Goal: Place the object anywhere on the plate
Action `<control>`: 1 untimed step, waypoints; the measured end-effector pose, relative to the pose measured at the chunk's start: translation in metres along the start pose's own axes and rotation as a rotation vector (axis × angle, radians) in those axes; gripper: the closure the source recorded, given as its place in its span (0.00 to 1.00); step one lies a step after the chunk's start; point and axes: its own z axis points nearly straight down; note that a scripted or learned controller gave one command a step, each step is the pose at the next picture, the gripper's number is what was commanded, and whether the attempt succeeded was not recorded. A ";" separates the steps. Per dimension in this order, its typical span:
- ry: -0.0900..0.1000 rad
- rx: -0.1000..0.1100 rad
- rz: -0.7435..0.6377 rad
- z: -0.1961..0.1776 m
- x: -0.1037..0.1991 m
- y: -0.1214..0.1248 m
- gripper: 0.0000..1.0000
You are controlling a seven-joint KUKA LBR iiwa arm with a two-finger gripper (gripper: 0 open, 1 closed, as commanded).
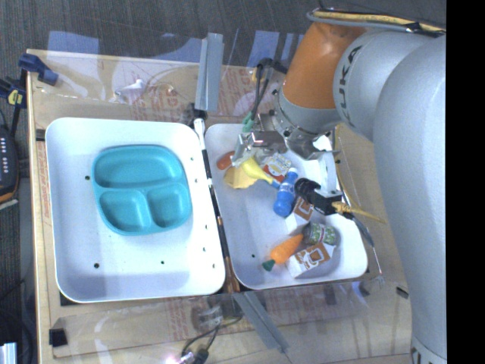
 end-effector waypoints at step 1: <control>-0.002 0.002 0.007 0.022 0.063 0.003 1.00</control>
